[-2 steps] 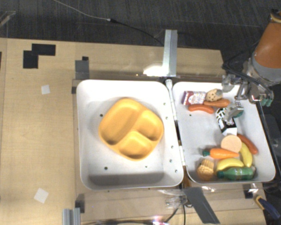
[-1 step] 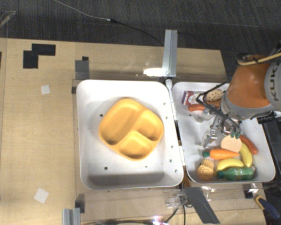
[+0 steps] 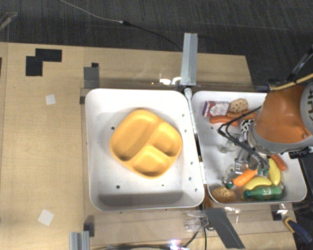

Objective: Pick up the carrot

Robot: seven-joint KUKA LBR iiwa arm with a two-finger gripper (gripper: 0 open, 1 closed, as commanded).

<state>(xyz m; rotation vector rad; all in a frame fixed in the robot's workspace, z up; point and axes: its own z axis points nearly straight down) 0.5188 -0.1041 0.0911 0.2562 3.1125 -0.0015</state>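
Right, we see two shallow white bins side by side on a wooden bench [image 3: 36,155]. Left bin [image 3: 99,139] holds a yellow-orange divided plate [image 3: 146,142] w/ three compartments, sitting approx. mid-bin, tilted a bit. Right bin [image 3: 211,155] holds the toy food and the arm.

We see the grey arm w/ its orange band [image 3: 281,116] coming in from the right, covering the upper right part of the right bin. Its gripper [image 3: 243,168] points down-left into the lower half of that bin, just above the carrot [image 3: 244,178]. Cables and metal parts crowd the tip, so we can't tell if it is spread or closed, nor whether it touches the carrot.

Carrot lies in the lower part of the right bin, orange, slanted, w/ a green end toward the lower left. Just beside it, lower right: a yellow banana [image 3: 256,183], and touching below that a green pepper-like item [image 3: 265,192]. A second yellow piece [image 3: 275,172] stands to the right, next to a small red item [image 3: 280,163]. A brown potato-like lump [image 3: 223,193] sits in the lower left corner of the bin.

At the top of the right bin we see a small snack box [image 3: 215,108], a cookie [image 3: 239,105] beside it, and a red-orange sausage-like piece [image 3: 221,120] just below.
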